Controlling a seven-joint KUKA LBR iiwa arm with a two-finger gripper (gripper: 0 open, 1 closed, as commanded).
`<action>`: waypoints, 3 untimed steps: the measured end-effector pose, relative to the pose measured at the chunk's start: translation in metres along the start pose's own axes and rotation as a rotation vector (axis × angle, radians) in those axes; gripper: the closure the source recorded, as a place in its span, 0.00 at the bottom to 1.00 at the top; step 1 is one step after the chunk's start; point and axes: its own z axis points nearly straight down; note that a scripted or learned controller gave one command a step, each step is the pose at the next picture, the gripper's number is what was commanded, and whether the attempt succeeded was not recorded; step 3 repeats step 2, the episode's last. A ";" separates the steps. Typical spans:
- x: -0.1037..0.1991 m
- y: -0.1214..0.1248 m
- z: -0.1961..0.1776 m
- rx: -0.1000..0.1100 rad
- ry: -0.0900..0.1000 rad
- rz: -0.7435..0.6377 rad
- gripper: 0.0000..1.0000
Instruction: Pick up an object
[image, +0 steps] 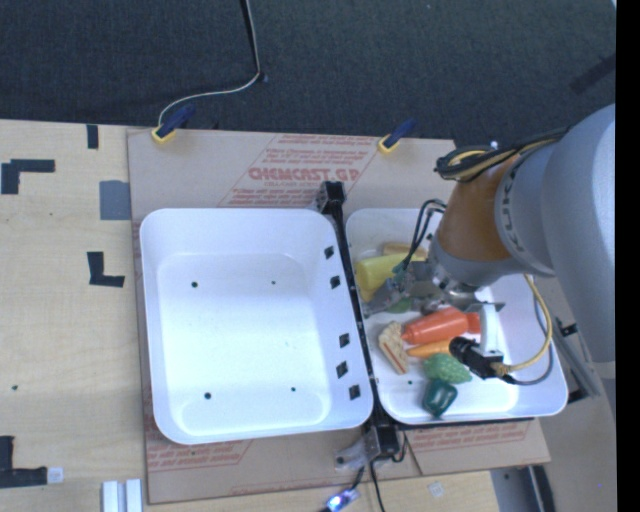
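Note:
The right bin holds several small items. A yellow block lies near its left wall. An orange-red carrot-like piece sits in the middle, with a tan ridged piece to its left. Below them are a green leafy piece and a dark teal piece. My gripper reaches down into this bin, just right of the yellow block and above the orange piece. The wrist hides whatever is under it. I cannot tell whether anything is held.
The left bin stands beside the right one, a black divider between them. Both rest on a cardboard sheet on the wooden bench. The arm's grey body and orange band cover the right bin's far side. A cable loops over its right wall.

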 end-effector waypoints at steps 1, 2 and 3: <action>0.000 0.003 -0.018 -0.004 0.002 -0.001 1.00; 0.092 -0.062 -0.112 -0.008 0.006 -0.008 1.00; 0.092 -0.062 -0.112 -0.008 0.006 -0.008 1.00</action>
